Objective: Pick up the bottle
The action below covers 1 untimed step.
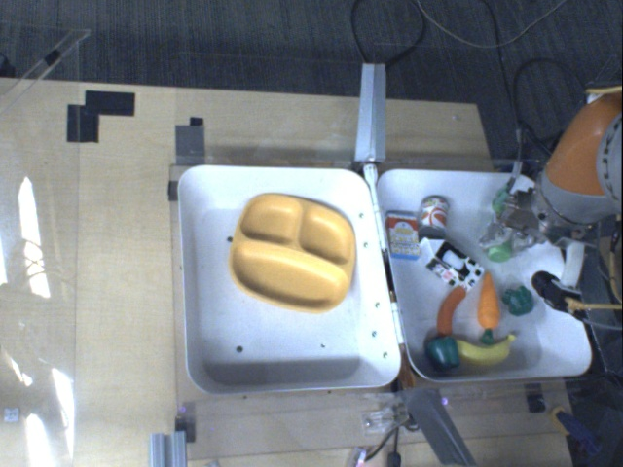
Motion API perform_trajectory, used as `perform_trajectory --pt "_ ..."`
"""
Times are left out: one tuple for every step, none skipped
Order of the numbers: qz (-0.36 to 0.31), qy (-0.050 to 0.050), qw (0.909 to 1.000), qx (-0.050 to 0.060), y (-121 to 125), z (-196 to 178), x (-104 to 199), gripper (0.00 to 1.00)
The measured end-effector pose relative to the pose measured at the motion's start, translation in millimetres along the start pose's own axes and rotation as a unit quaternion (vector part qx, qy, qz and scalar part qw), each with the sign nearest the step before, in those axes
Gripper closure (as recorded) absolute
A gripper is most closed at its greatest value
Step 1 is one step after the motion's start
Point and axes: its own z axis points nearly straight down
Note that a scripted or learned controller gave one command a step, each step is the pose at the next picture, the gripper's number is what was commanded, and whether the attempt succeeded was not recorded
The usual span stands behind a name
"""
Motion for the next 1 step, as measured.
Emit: perform_trajectory --pt "0.001 0.000 1.0000 0.002 -30.6 -54.4 6.1 1.00"
